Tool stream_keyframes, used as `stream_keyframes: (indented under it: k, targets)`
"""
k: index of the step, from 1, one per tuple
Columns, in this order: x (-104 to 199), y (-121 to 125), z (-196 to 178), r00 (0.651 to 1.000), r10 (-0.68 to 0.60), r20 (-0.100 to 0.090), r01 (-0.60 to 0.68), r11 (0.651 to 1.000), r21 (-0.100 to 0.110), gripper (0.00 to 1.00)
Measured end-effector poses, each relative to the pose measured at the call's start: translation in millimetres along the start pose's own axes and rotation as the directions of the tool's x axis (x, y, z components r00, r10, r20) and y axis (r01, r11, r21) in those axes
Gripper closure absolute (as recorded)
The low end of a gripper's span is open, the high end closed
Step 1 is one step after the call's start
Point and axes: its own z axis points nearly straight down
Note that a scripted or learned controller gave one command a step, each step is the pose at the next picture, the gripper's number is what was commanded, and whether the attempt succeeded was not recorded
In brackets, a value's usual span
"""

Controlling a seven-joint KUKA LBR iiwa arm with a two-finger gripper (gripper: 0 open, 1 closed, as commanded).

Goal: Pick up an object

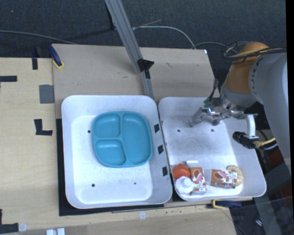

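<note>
My gripper (199, 117) hangs over the far part of the right bin (201, 146), pointing left, with nothing visibly held in it. Along that bin's near edge lie an orange round object (181, 170), a small white object (185, 185), a red and white packet (198, 180) and an orange and white snack packet (226, 177). These objects are well below the gripper in the view, apart from it. A blue divided plate (122, 138) lies in the left bin (82, 189).
The grey arm with its orange band (241, 72) comes in from the right above the right bin's far corner. A slanted metal post (127, 36) stands behind the bins. The raised divider (160, 138) separates the two bins.
</note>
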Motion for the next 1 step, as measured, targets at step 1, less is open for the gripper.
stream_keyframes:
  k: [1]
  targets:
    - [0.6,0.6,-11.8,1.0,-0.001,0.0,0.001,1.0,-0.001,1.0]
